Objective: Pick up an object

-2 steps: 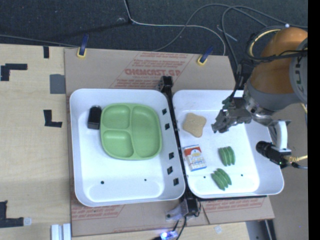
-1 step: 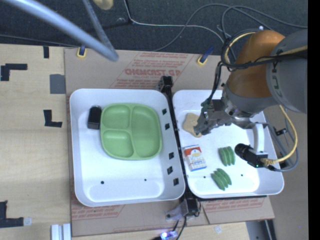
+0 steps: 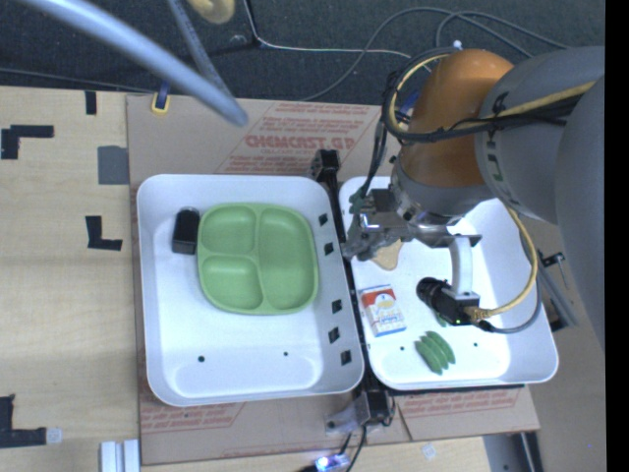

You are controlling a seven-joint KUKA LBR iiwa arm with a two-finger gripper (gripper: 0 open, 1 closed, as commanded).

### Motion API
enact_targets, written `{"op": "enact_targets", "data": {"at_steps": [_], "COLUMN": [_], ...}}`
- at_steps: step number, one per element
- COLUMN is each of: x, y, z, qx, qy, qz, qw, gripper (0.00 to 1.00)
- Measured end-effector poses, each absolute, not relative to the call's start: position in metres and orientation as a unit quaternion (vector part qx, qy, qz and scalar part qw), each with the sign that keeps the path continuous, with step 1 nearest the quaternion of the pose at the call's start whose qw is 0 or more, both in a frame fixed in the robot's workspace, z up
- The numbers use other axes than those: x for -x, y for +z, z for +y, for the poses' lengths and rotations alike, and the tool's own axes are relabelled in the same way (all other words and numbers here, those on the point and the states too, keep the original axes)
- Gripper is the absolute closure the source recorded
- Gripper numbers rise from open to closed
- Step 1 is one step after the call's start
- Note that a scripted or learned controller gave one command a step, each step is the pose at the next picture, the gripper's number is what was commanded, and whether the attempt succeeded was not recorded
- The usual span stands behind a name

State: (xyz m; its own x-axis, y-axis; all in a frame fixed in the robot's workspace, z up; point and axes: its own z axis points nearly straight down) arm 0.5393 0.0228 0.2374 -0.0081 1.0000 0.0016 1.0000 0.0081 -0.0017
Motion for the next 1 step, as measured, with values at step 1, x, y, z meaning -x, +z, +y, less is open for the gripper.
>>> {"op": "enact_targets", "data": {"at_steps": [1], "x": [-0.5385], "y": [0.2343], "z": [0.0835], "qx": [0.704], "qy": [0.0005], "qz": [-0.710], "qw": [0.001], "gripper": [1.00]}}
